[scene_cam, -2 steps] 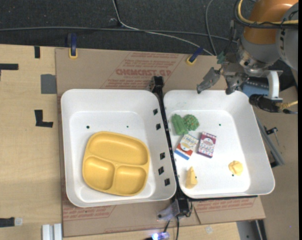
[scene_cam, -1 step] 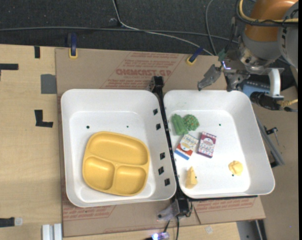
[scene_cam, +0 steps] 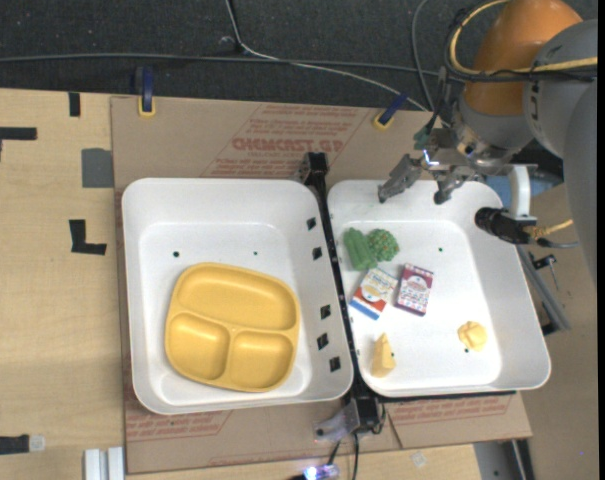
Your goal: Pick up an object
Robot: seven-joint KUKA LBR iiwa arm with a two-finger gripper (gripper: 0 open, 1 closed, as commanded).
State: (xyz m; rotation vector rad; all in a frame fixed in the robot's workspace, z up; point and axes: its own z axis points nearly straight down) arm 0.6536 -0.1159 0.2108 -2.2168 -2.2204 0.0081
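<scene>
While the hand hangs over the far edge of the right bin, I read its two fingers as spread apart with nothing between them, so it's released. Five candidates lie in that bin. Nearest to me is the green toy, down at about seven o'clock from the hand, close but not touching. Just past it, still toward six o'clock, sit the small card and the maroon pack, side by side; the pack's long axis runs roughly twelve to six. Well off toward the near rim are a yellow wedge and a yellow lump. Over at nine o'clock, the left bin holds a yellow tray, a far reach. My call: green toy first, a short drop down and slightly left.
</scene>
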